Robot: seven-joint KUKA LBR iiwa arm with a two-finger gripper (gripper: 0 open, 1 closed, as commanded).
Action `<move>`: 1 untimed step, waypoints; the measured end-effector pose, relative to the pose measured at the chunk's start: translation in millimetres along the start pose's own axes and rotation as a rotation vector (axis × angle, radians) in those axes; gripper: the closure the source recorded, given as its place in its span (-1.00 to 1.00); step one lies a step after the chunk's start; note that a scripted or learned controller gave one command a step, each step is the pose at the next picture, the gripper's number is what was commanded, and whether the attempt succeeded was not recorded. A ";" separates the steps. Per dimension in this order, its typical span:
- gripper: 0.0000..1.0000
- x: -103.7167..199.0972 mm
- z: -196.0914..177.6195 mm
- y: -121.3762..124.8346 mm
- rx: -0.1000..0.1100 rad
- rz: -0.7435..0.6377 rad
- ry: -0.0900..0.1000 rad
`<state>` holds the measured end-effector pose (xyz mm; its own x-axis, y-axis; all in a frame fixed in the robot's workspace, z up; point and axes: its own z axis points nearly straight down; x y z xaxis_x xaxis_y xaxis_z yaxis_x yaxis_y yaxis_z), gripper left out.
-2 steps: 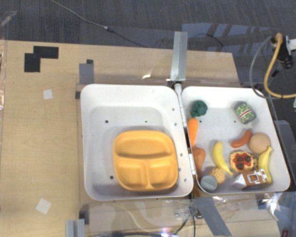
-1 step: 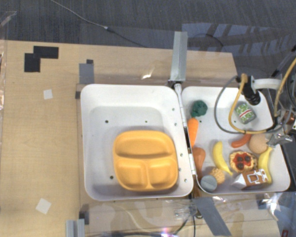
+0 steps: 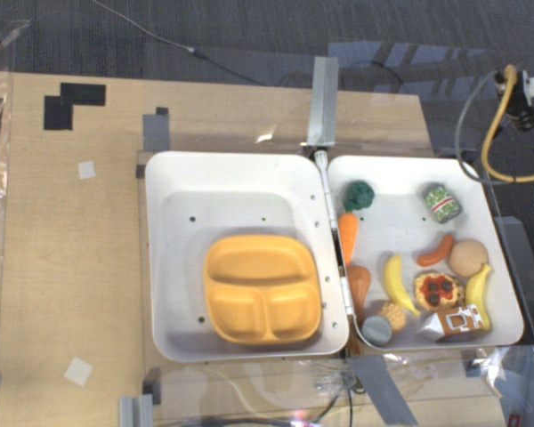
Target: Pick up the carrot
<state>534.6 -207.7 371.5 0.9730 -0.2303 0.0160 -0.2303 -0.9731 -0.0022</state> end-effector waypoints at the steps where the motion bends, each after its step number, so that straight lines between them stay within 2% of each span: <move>1: 1.00 -39.7 69.1 -49.2 0.005 -0.036 -0.017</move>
<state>508.4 -150.8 301.9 0.9808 -0.1951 -0.0007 -0.1951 -0.9808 -0.0069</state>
